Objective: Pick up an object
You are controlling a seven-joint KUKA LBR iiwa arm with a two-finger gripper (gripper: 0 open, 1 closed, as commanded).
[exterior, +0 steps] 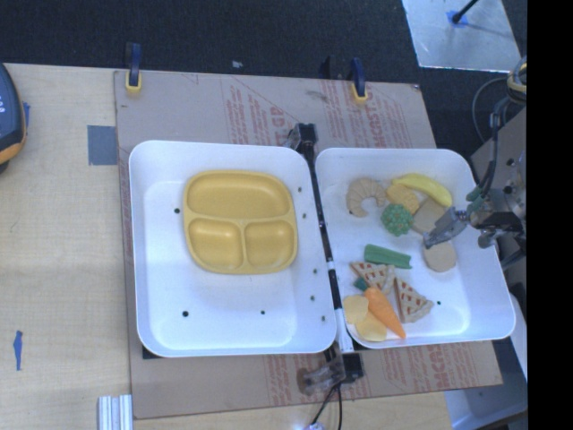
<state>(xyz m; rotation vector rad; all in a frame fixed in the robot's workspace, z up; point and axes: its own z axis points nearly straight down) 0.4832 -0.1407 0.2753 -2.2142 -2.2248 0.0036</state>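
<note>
The right bin [488, 280] holds several toy foods. A yellow banana [424, 187] and a tan croissant [364, 195] lie at its far side, with green broccoli [397, 219] just below them. A green pod [388, 256], two toast wedges [374, 276], an orange carrot [383, 312] and pale yellow slices [363, 316] sit toward the near side. My gripper [445, 230] reaches in from the right edge and hangs low over a tan bread piece [428, 213] and a round tan cookie [440, 258], partly covering both.
The left bin [152, 267] carries a yellow divided plate [240, 219]. A black clamp [305, 136] sits at the far end of the seam between the bins, and another [331, 374] at the near end. Cardboard lies under both bins.
</note>
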